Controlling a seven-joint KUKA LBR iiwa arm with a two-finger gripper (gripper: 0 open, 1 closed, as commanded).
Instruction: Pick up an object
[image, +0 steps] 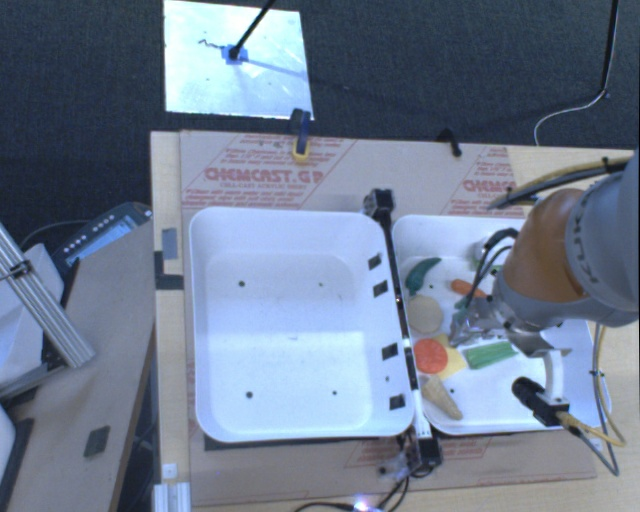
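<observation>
Hand (grip state unclear) low in right bin, beside green block.

Bench surroundings, overhead view.
Dark carpet floor; shiny metal plate on it; tan bench top; aluminium rail at left.

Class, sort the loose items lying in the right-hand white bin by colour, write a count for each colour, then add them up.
Green: 2, a dark green curved piece and a light green flat block
Orange or red: 2, a small orange stick and a red-orange round disc
Beige: 2, a pale beige round ball and a tan pointed wedge
Total: 6 that can be seen
</observation>
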